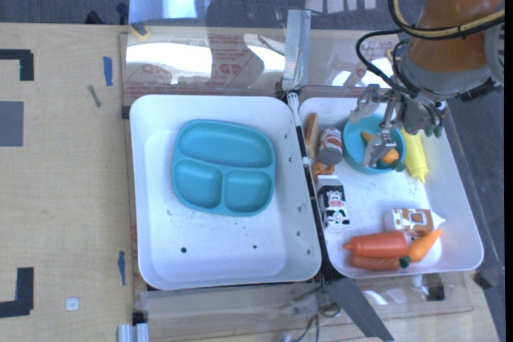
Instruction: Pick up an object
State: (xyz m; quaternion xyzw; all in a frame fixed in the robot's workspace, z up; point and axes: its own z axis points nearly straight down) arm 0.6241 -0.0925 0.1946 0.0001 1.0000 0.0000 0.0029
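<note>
Fingers of the metal two-finger gripper point(385, 150): hanging down over the small round blue bowl point(358, 146) in the right bin; whether spread or closed cannot be told, and nothing is clearly seen between them. Tips sit over the bowl's interior, beside a small orange piece point(390, 157) lying in the bowl.

Grey arm with orange band point(457, 16): enters from the upper right, above the right bin's far corner.

Left shallow white bin point(152, 172): holds one light-blue plastic divided plate point(224, 166) with three compartments, lying flat near the middle.

Right shallow white bin point(461, 212): holds the blue bowl at the far end; a yellow elongated plastic item point(416, 156) just beside the bowl on its right; a small can with a red and white label point(330, 146) just left of the bowl; an orange-brown item point(312, 126) along the dividing wall; a small black-and-white carton point(333, 205) nearer the middle; a small white and brown box point(410, 220); a red sausage-shaped toy point(375, 247) and an orange toy carrot point(423, 246) at the near end, touching.

Labels: print on the can and cartons too small to read.
</note>
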